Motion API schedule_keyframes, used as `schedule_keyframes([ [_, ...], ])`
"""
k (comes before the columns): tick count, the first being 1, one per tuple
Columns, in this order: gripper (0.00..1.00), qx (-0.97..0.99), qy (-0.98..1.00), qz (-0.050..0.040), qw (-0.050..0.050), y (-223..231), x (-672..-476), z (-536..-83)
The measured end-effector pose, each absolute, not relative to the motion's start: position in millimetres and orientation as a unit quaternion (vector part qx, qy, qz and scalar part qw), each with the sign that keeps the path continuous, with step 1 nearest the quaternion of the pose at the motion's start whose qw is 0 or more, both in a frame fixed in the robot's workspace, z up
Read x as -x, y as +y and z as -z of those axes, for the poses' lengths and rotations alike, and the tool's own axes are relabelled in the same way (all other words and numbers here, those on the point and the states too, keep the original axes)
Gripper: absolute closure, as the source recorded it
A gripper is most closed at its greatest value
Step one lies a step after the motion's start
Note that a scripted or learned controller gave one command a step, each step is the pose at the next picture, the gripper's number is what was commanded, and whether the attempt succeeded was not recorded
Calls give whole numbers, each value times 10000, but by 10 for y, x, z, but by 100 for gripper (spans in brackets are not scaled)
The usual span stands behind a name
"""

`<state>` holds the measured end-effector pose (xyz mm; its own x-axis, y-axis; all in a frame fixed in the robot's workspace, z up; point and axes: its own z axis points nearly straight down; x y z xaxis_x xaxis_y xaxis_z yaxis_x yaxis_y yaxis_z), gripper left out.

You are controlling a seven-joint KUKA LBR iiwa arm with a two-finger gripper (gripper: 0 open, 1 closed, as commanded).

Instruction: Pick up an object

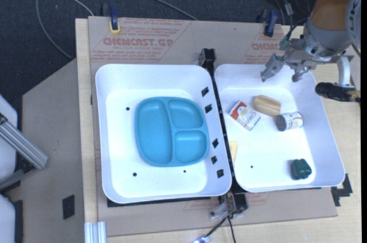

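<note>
My gripper [283, 71] hangs open over the far edge of the right bin [321, 138], its two fingers spread with nothing between them. Below it in that bin lie a tan bread roll [267, 104], a small red and white packet [245, 115], a grey-capped white canister [288, 121] on its side, and a dark green block [300, 169] near the front right corner. A bit of yellow [232, 149] shows at the bin's left wall. The roll is the nearest object to the gripper, a short way toward the front.
The left bin [114, 179] holds a blue divided plate [171, 130]. A black divider with clips [213, 121] runs between the bins. Clamps [114, 17] sit at the board's back edge, and cables lie on the dark floor behind.
</note>
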<state>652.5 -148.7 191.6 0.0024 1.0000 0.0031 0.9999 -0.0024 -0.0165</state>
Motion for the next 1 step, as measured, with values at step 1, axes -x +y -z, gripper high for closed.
schedule_keyframes([
  [1,0,7069,-7073,0,8,-1482,-6554,-2017],
])
